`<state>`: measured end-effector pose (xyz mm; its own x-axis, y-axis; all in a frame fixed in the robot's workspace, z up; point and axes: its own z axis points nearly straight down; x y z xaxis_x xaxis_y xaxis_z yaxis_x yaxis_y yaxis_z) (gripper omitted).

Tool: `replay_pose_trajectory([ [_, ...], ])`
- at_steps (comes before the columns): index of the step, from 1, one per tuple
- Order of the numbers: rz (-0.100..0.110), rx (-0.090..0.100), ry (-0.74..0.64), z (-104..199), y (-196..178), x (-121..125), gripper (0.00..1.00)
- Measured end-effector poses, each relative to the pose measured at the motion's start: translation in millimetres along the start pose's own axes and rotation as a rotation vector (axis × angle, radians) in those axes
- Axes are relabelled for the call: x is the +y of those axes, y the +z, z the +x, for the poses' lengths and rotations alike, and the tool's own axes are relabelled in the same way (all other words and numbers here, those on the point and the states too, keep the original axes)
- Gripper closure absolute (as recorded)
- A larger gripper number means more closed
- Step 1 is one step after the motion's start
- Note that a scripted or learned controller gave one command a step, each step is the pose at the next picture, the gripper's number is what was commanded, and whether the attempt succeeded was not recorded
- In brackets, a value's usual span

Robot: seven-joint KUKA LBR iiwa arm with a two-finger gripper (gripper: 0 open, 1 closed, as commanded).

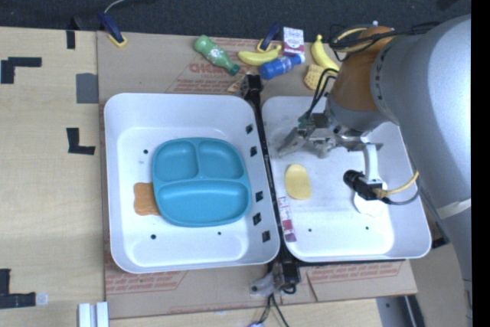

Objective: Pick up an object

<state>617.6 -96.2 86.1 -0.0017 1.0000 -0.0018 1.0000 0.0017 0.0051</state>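
Grey arm (429, 96) with its orange band fills the right side of the frame, reaching into the right bin (406, 241). Left bin (122, 126), centre-left of frame, carries a blue divided plate (201, 181); an orange-brown flat piece (144, 199) pokes out from under the plate's left edge. The hand (306, 140) sits low in the upper left part of the right bin, fingers spread apart with nothing between them. A yellow oval object (298, 181) lies on the bin floor just below the hand, apart from the fingers. On the counter above the bins, at upper centre of frame: a green bottle (216, 54), two bananas (259, 56), a blue item (277, 68).
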Motion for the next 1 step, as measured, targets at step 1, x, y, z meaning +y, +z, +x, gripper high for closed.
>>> replay_pose_trajectory([
  [1,0.002,0.0,0.001,1.8,-0.6,-61.7,0.0],
])
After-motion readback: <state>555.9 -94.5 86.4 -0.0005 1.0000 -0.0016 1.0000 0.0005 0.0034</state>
